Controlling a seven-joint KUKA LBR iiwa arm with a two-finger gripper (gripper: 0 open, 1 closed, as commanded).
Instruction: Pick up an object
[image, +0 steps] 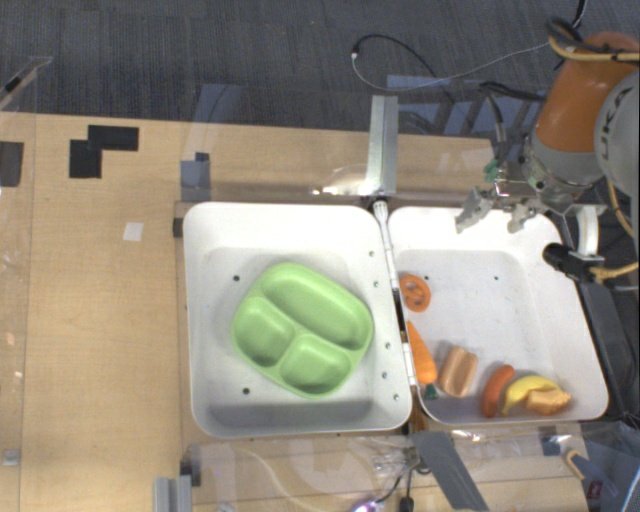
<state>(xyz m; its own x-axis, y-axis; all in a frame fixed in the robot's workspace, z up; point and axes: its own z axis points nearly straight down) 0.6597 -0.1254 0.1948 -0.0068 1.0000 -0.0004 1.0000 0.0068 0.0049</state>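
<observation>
The objects that could be picked all lie in the right bin (560, 300), so that bin serves as the landmark here. Well to its left, in the neighbouring bin (205, 300), a green divided plate (302, 328) sits tilted and alone; it is broad and shallow, and I judge a two-finger grasp would slip off its rim. Along the right bin's left wall are an orange slice (415, 291) and, nearer the front, a carrot (423, 357) lying almost against the divider; closing on the carrot risks a finger striking the wall before it gets round it. Towards the bin's front edge a bread roll (459, 371) lies just beside the carrot, and further right a red-orange piece (496, 389), a banana (526, 390) and a tan piece (549, 402) are bunched in the front right corner, touching one another. A descent there could pinch two at once, or nudge the heap so that nothing is caught. The gripper (496, 215) hangs over the bin's back edge, well apart from all of these, its two fingers spread wide and nothing between them. From there it has the whole depth of the bin to cross, and a small error in aim would land it on bare floor.
</observation>
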